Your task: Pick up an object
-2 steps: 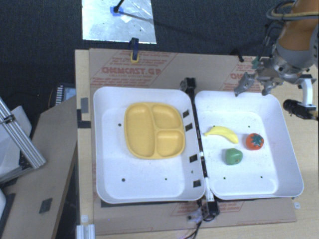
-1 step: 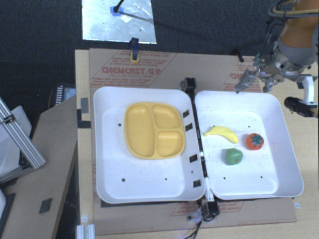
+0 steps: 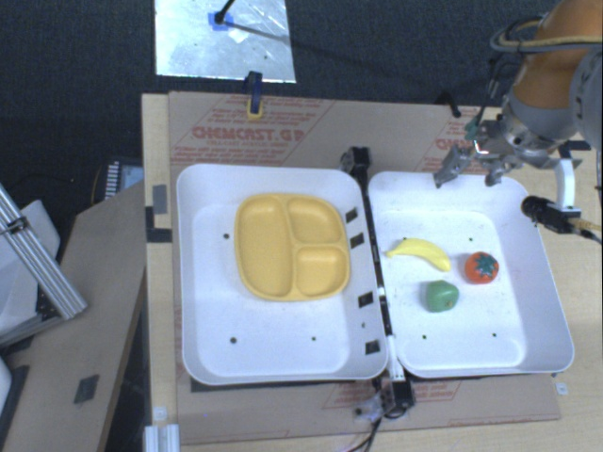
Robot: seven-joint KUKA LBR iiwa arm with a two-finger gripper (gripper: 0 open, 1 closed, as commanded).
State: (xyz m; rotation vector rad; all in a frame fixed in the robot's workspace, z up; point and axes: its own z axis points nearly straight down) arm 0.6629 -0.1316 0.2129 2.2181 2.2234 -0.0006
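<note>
Open, empty gripper (image 3: 468, 170) hovers over the right bin's (image 3: 545, 273) far edge, well apart from banana (image 3: 420, 252), tomato (image 3: 480, 267) and green fruit (image 3: 440, 296).

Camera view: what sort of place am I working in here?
Likely a robot-grasping test bench in a lab, not a kitchen. Two white bins sit clamped on cardboard, holding toy food: a banana, a tomato and a yellow divided plate. The claw hangs above the right bin's far edge.
</note>
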